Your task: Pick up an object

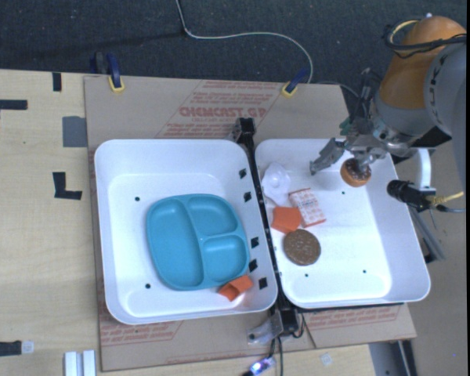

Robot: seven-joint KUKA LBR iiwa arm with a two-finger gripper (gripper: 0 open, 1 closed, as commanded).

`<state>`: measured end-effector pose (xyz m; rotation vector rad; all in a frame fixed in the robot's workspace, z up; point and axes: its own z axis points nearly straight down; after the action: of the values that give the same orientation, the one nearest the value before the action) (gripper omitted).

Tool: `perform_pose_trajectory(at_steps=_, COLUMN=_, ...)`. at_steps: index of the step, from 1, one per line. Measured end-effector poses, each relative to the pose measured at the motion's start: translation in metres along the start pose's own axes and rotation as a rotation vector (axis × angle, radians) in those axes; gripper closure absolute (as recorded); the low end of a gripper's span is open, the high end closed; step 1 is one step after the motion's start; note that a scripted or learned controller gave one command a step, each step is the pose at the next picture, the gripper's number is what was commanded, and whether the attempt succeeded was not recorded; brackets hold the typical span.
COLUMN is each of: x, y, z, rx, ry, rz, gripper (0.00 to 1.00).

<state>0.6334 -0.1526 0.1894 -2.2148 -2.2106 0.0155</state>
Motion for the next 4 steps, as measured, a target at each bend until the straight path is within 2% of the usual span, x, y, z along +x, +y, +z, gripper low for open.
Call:
perform_pose_trajectory(at_steps=1, x=0.001, y=0.002, z=-0.01, rx=-0.014, ry=-0.002, rz=-0.003, gripper=0.0)
perform_pose_trajectory(at_steps=2, x=-0.005, y=0.007, z=0.052, rx=-0.011, ry=-0.003, rz=-0.003, gripper=0.0)
perform_pose_trajectory(at_steps=3, x=-0.004, y=0.009, z=0.102, rx=-0.017, ry=-0.002, rz=-0.004, gripper=0.0)
perform_pose_trajectory(at_steps=4, x=-0.006, y=0.01, z=0.087, rx=-0.026, ry=-0.011, rz=-0.006, gripper=1.0)
